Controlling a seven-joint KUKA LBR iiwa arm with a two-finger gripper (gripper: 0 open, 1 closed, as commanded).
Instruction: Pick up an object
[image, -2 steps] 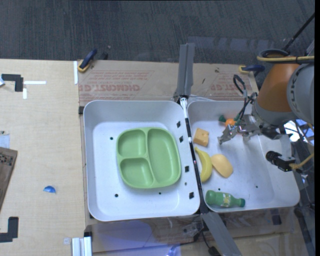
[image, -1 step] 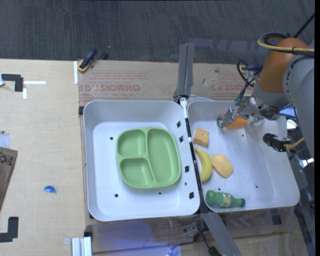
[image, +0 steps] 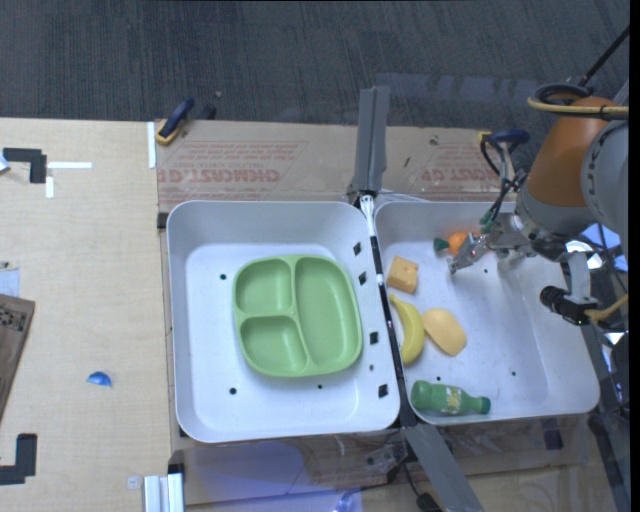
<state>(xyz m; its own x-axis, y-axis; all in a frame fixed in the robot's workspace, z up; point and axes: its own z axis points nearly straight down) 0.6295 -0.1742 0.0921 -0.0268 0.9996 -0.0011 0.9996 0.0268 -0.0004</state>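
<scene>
1. Near the back wall of the right bin, a small orange object lies just left of the gripper; whether the two touch cannot be told.
2. The gripper's thin metal fingers point left and down toward the bin floor. How far apart they stand cannot be told, and nothing shows between them.
3. Left of the gripper, a tan cheese-like block sits close to the divider between the bins.
4. Toward the front from that block, a yellow banana lies along the divider, with a pale yellow rounded piece just beside it on the right.
5. At the front edge of the right bin, a green bottle lies on its side, cap pointing right.
6. The left bin holds a green divided plate with three compartments, near its middle.
7. The arm, grey with its orange band, reaches in from the right above the right bin's far corner.
8. Beyond the bins, brown cardboard covers the bench.
</scene>
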